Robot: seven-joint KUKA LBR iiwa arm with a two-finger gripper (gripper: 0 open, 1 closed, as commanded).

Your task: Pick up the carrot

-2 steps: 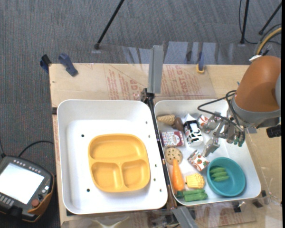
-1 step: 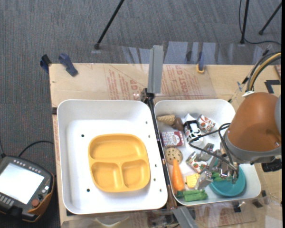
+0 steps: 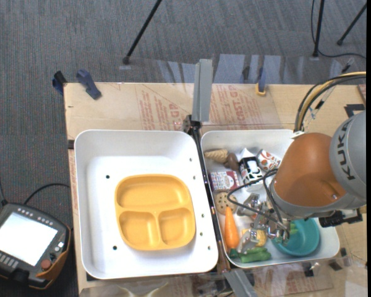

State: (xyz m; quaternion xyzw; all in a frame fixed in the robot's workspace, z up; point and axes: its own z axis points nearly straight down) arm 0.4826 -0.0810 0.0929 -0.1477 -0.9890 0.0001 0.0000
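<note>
So at this point we hadn't got the carrot [image 3: 231, 228] yet, as far as we could tell. It was lying on the floor of the right bin [image 3: 329, 250], near the front left corner, pointing roughly front to back, with something green [image 3: 253, 255] just below its tip. Our gripper [image 3: 264, 226] hung low over the same bin, just right of the carrot, in among the clutter of packets and a teal bowl [image 3: 303, 239]. We honestly couldn't tell whether the jaws were spread or pressed together; too much metal and junk overlapping there. The yellow tray [image 3: 154, 212] sat in the left bin [image 3: 93, 166]. So we figured: approach about done, grasp and lift all left.
</note>
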